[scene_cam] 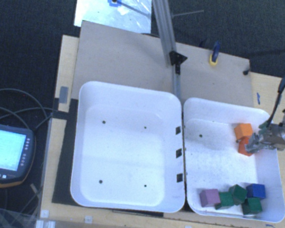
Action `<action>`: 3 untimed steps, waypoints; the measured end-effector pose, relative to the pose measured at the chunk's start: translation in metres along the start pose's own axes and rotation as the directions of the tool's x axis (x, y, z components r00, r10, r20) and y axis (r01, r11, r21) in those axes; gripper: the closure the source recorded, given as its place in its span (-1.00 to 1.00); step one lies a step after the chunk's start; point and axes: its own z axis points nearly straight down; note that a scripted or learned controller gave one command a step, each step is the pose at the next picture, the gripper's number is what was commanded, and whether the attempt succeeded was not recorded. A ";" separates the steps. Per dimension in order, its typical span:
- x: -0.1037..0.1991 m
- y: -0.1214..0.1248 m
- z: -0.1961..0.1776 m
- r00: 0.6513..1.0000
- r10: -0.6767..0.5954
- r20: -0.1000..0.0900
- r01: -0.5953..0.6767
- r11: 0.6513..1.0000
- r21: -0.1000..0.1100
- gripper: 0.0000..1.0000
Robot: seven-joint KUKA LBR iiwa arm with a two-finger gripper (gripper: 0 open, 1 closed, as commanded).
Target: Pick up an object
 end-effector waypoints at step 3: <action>0.095 -0.003 -0.052 1.000 -0.005 -0.004 0.005 1.000 0.006 1.00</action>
